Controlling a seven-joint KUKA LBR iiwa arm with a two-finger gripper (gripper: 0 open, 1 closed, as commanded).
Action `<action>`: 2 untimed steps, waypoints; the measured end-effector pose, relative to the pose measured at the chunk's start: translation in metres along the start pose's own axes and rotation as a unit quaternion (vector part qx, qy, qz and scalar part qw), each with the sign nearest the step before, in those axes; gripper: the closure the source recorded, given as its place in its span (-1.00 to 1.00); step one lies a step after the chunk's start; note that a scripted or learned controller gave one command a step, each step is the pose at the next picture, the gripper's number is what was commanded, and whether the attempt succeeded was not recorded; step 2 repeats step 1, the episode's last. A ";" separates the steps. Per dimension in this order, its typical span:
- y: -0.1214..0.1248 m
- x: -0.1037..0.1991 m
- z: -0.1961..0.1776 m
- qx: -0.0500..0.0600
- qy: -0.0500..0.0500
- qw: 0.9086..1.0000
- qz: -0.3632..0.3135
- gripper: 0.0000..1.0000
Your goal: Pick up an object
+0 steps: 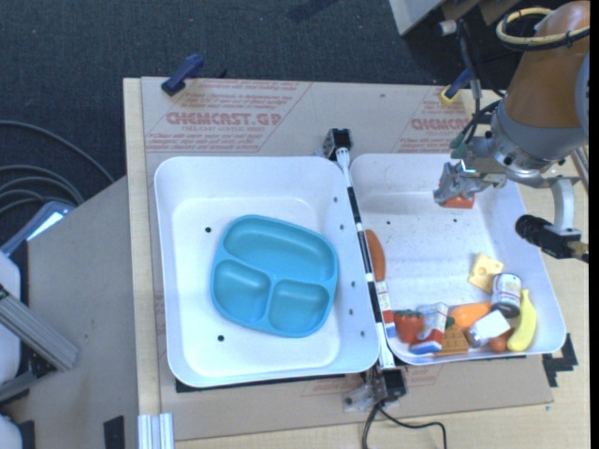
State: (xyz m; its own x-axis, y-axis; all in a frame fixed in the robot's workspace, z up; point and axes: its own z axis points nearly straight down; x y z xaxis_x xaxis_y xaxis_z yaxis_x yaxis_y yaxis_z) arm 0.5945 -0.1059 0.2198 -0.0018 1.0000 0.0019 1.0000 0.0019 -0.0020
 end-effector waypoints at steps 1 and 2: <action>-0.047 0.075 0.020 0.001 0.000 1.000 0.001 1.00; -0.047 0.075 0.020 0.001 0.000 1.000 0.001 1.00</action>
